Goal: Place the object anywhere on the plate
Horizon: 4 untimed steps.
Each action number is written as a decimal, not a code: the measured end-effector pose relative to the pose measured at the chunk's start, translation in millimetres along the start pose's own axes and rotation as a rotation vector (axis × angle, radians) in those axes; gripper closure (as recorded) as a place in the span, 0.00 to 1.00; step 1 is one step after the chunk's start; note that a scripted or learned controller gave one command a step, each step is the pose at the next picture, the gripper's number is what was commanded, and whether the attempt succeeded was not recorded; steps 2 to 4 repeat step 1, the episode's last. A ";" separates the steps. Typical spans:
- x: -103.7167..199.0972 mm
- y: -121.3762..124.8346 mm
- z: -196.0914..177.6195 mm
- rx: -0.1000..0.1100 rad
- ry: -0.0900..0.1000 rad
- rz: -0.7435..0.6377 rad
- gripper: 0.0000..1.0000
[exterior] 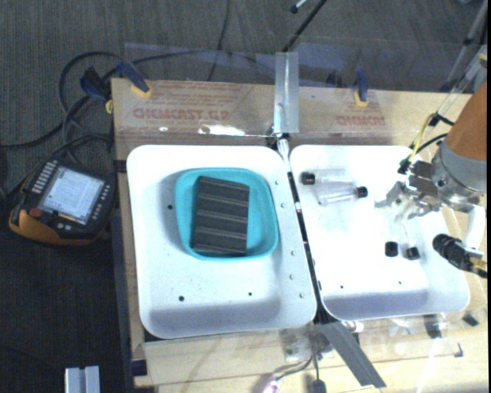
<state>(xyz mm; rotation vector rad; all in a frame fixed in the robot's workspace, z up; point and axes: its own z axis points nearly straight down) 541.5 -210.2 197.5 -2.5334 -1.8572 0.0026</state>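
The pincer (401, 250) hangs spread and empty over the right bin (368, 289), while the dark ridged object (221, 214) lies well to its left — already resting on the teal plate (266, 219).

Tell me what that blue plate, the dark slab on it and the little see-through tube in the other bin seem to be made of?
The plate looks like smooth turquoise plastic, uniform in colour with a soft sheen. The slab seems dark grey rubber or matte plastic, ridged in bands. The tube appears clear plastic or glass, since the white bin shows through it; its end caps look black.
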 end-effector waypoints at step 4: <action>0.0 0.0 -0.1 0.000 0.000 0.000 0.00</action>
